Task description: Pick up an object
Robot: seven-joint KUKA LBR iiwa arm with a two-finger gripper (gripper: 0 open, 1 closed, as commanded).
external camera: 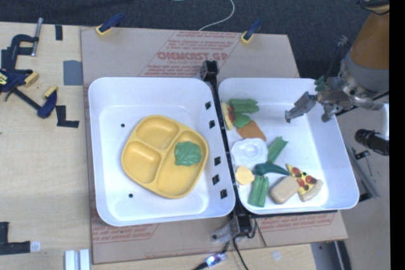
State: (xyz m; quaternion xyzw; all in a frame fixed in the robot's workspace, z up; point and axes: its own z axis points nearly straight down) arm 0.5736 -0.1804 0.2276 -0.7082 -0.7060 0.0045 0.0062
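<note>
White right bin [335, 155] holds the toy food [269, 167], all untouched; nothing is picked yet. The gripper [310, 107] hovers above the bin's far right corner, jaws apart and empty. Descent and grasp remain.

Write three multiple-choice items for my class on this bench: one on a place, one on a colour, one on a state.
1. Where is the green leaf?
A. on the yellow tray
B. in the right bin
C. on the bench

2. What colour is the tray?
A. red
B. yellow
C. blue

3. Where is the gripper?
A. above the right bin
B. over the left bin
C. on the tray

Answers: 1 A, the leaf lies in a tray compartment. 2 B, it is plainly yellow. 3 A, it hangs over that bin's upper right part.
</note>
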